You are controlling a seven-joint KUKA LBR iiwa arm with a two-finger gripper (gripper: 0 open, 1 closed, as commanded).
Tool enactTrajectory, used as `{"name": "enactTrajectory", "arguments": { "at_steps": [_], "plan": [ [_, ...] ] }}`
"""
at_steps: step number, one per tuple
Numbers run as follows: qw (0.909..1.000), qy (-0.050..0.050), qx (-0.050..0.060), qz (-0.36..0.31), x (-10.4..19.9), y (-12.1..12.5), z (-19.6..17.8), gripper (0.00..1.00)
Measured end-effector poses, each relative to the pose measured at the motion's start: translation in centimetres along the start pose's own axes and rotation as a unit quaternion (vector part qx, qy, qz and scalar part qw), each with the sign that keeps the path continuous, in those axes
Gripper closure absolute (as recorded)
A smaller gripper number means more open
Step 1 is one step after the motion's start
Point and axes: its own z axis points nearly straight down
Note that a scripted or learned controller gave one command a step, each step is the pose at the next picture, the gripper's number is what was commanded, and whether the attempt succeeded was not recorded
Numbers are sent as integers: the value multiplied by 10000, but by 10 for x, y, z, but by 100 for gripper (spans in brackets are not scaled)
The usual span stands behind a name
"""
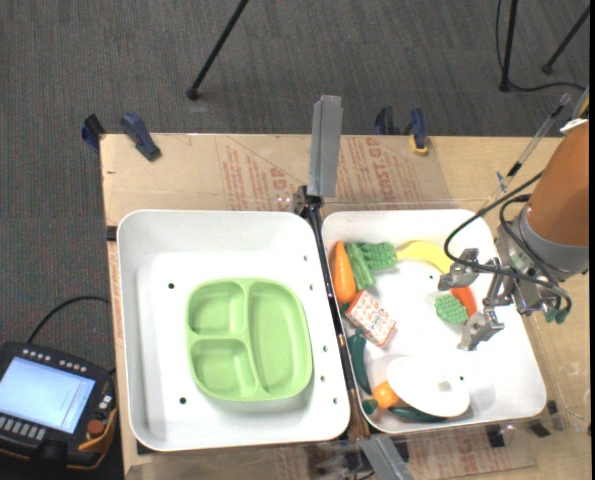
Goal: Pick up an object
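White plate (429, 385) lies below the claw (474, 320); green toy (450, 307) sits just left. Claw's grip state unclear; nothing lifted yet.

Broad orange band topping grey cylindrical robot arm (562, 208); black cables looping along wrist; silvery metal two-finger gripper (480, 330) showing small greenish fitting beside it.

The arm (565, 203) is cut off by the right edge. The gripper (485, 318) covers part of a green toy (449, 308) and a red piece (464, 298). A white plate (429, 386) hides most of an orange item (384, 395) and a dark green one (360, 363). The pendant (42, 403) runs off the bottom-left corner.
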Motion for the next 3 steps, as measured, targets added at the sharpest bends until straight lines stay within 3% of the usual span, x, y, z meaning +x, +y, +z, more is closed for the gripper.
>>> {"name": "enactTrajectory", "arguments": {
  "at_steps": [1,2,3],
  "plan": [
    [9970,-11,-2,772,-77,-21,122,0],
    [9973,-32,-2,730,-80,-18,111,100],
    [9974,-28,-4,724,-80,-18,111,0]
  ]
}}
